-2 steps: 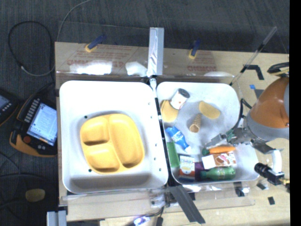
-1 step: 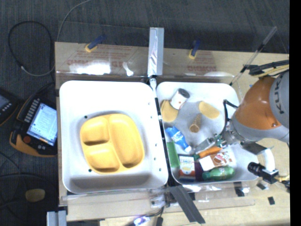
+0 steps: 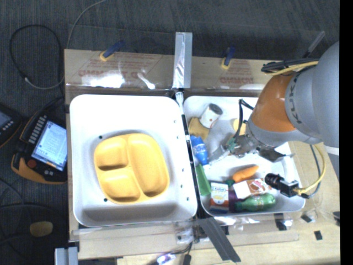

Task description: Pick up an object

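Take the blue bottle (image 3: pixel 198 149) as your mark: it lies in the right bin (image 3: pixel 220 101), hard against the wall that bin shares with the left bin (image 3: pixel 83 148). Just right of the bottle you have the gripper (image 3: pixel 233 146), low over the clutter, with the arm's orange band (image 3: pixel 276 106) up and to the right of it. From this angle you can't tell whether the pincer is spread or pressed together, and you can't see anything caught in it.

Now the things you could pick. Above the bottle, toward the far wall, sits a white cup (image 3: pixel 210 115) tipped on its side. Below the bottle, a green stick-shaped piece (image 3: pixel 203 182) runs along the same shared wall. Right of that piece, and below the bottle, stands a small carton (image 3: pixel 219 192). Down and right from the bottle, under the gripper, lies an orange carrot (image 3: pixel 244 174), apart from the gripper. Past the carrot, farther from the bottle, a red-and-white packet (image 3: pixel 251 189) rests just beside a green bottle (image 3: pixel 255 203) that lies flat along the near wall.

Left of the blue bottle, across the shared wall, a yellow divided tray (image 3: pixel 131 165) sits in the middle of the left bin.
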Robot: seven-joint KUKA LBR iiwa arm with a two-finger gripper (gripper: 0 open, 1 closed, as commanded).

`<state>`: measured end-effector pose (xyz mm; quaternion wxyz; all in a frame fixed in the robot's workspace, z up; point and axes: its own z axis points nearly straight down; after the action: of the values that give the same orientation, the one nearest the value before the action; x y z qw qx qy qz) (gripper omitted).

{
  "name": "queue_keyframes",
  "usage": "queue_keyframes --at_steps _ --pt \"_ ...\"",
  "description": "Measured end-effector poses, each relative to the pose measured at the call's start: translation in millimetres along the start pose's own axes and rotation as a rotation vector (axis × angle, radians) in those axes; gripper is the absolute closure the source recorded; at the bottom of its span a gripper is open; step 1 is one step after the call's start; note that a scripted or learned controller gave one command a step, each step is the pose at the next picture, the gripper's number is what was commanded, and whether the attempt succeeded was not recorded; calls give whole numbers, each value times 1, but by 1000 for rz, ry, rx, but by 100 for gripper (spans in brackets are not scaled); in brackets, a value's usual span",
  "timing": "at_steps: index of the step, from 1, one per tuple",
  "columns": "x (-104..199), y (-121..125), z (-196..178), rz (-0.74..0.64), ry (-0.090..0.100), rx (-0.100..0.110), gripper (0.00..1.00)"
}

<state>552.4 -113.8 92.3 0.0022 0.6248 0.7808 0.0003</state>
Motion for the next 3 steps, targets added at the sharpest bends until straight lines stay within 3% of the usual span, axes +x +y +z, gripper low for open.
queue_keyframes --at_steps 1,2,3 --pt "-23 37 2 -146 -4 -5 0" --pt "-35 11 2 -343 -5 -9 0" --pt "-12 48 2 126 -4 -6 0"
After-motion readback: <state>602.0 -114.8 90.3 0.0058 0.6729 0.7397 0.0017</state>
